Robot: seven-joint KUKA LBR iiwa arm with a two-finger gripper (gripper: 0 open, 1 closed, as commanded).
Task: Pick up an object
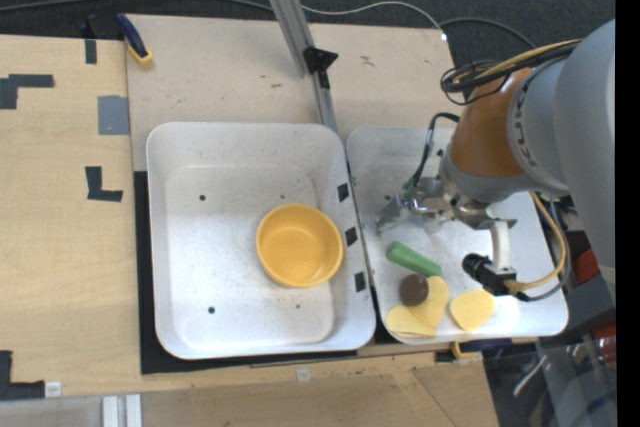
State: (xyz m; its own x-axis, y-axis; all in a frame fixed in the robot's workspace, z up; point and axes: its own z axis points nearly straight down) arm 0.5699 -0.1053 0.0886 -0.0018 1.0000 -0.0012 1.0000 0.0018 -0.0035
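Two shallow white bins sit side by side on the surface (pixel 60 245). In the left bin (pixel 190 165) a yellow bowl (pixel 299 245) stands upright, toward that bin's right wall and a little nearer its front edge. The arm (pixel 560 130) reaches in over the right bin (pixel 380 155), its orange band (pixel 480 130) above the wrist, and the gripper (pixel 398 208) hangs low over the left half of that bin, near the wall shared with the other bin; whether it is wide or narrow cannot be told, and nothing is seen in its grasp. Just in front of the gripper lies a green stick-shaped object (pixel 414 260), tilted. Nearer the front edge sit a small brown round object (pixel 414 289) and, touching it, two pale yellow pieces (pixel 420 313), with a third yellow piece (pixel 471 309) just to their right
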